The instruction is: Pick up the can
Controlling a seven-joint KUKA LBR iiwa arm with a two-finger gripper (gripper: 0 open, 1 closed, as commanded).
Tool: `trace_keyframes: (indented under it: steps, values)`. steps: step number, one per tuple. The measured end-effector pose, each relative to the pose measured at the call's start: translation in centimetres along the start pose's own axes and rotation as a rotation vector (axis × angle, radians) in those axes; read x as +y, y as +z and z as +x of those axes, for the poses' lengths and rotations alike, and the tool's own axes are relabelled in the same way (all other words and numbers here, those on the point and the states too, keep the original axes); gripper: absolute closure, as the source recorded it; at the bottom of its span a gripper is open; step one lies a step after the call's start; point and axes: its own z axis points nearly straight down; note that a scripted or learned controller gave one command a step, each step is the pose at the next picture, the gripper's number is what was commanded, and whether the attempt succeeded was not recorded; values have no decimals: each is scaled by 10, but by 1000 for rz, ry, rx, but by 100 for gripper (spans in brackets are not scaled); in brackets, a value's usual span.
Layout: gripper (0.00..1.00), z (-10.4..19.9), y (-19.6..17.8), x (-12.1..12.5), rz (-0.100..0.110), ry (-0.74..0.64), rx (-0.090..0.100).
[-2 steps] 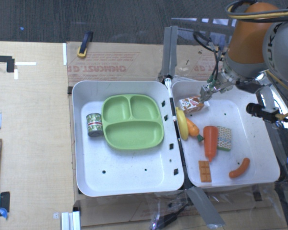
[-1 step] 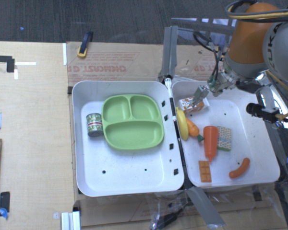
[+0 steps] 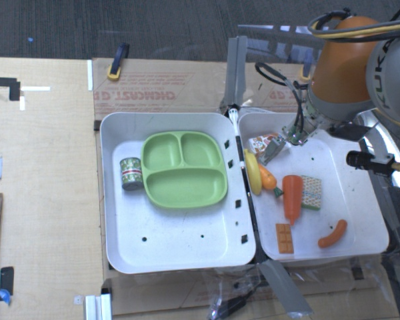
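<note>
Can [image 3: 131, 173] is lying on its side in the left bin [image 3: 113, 232], well apart from the gripper [image 3: 275, 151] and far off to the gripper's left in the camera view, touching or just beside the left edge of the green divided plate [image 3: 185, 170]. That plate is sitting between the can and the gripper, and beyond it the two bins' adjoining walls are also standing between them.

The gripper is hanging low in the right bin [image 3: 360, 199], near its upper left corner, at the end of the grey arm [image 3: 347, 65] with the orange band that is reaching in from the right. Just beside the gripper, on its left, a small white and red packet [image 3: 260, 141] is lying; whether the gripper is touching it cannot be told. Just below the gripper a yellow banana [image 3: 253, 172] is lying along the bin's left wall, with a small orange piece [image 3: 267, 178] touching it. Further below and to the gripper's right a carrot [image 3: 292, 197] is lying beside a patterned block [image 3: 312, 192]. An orange wafer [image 3: 285, 238] and a sausage [image 3: 333, 233] are lying further still toward the bin's near edge.

How far the gripper is opening cannot be told, since its tips are blurring against the packet; nothing is visibly sitting between them.

Both bins are resting on the bench [image 3: 40, 179].
</note>
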Motion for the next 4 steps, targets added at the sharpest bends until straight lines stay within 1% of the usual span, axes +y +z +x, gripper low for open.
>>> trace_keyframes:
  steps: [1, 2, 3, 4]
  values:
    - [0, -61, 79, -4, 1, 51, 0]
    - [0, -87, 99, 2, 17, 347, 10]
    - [100, -88, 91, -1, 26, 346, 9]
    - [100, -54, -38, 32, 0, 533, -2]
